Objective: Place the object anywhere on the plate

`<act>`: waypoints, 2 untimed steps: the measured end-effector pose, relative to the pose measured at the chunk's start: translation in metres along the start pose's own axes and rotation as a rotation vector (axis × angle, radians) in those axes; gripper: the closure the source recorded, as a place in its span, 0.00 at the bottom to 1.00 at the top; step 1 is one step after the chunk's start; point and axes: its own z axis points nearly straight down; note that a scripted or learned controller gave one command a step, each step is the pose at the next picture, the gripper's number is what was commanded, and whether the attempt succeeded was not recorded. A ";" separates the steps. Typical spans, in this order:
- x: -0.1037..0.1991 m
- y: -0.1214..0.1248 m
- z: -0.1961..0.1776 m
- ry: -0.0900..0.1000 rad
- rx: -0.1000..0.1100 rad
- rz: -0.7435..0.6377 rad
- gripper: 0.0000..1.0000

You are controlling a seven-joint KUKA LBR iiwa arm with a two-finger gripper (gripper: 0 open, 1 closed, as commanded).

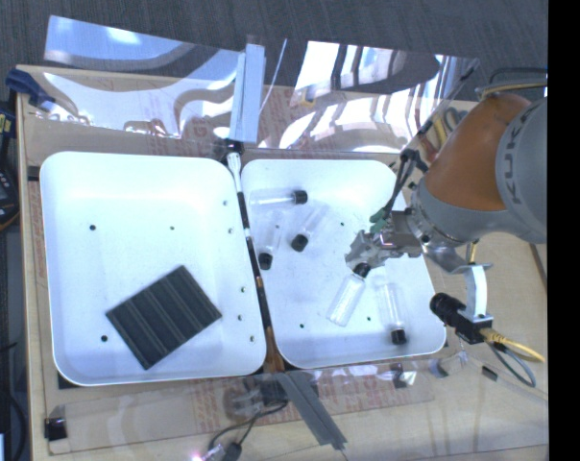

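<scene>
Reaching in from the right, the grey arm with its orange band point(472, 166) hangs over the right-hand shallow white bin point(319, 353), its pincer point(365, 257) low above the bin floor near the middle right. Whether the pincer is spread or closed cannot be told at this size, and nothing can be made out between its tips. Just below and left of the tips lies a clear plastic vial point(345, 301), tilted, close beside the pincer; contact cannot be judged. A second clear vial with a black cap point(393, 312) lies just to its right, cap toward the near wall. Further back, a clear vial with a black cap at its right end point(276, 199) lies almost level near the far wall, and two more capped vials point(304, 233) point(270, 245) lie slanted near the divider between the bins. The dark grey ribbed rectangular plate point(163, 316) lies flat and askew in the near part of the left-hand white bin point(79, 181), well apart from all the vials. Both bins sit side by side on the table point(136, 411).
</scene>
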 end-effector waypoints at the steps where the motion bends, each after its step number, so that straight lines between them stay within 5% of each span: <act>1: 0.068 0.012 0.074 0.002 0.006 -0.078 1.00; 2: 0.135 -0.034 0.019 0.001 0.000 -0.348 1.00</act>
